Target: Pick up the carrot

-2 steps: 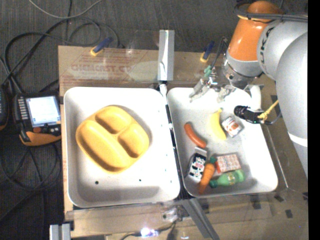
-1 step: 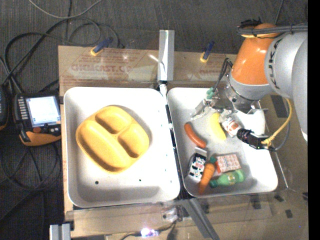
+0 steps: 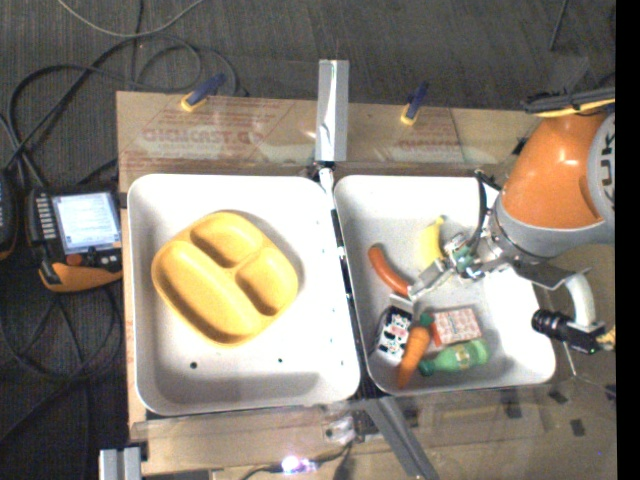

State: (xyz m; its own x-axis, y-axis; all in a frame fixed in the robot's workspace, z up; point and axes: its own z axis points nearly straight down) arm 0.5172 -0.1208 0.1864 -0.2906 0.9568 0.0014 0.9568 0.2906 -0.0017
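The carrot (image 3: 411, 355) lies in the right bin (image 3: 520, 363) near its front wall, orange with a small green top, slanting from upper right to lower left. It rests between a small black-and-white carton (image 3: 394, 334) and a green bottle (image 3: 455, 358). The gripper (image 3: 441, 269) hangs over the middle of the right bin, up and to the right of the carrot and apart from it. Nothing visible is held in it. The arm's orange band (image 3: 560, 168) rises at the right.
Also in the right bin are a red sausage (image 3: 388, 268), a yellow banana (image 3: 433, 236) partly behind the gripper, and a pink box (image 3: 455, 325) just right of the carrot's top. The left bin (image 3: 160, 368) holds a yellow divided plate (image 3: 226, 276).
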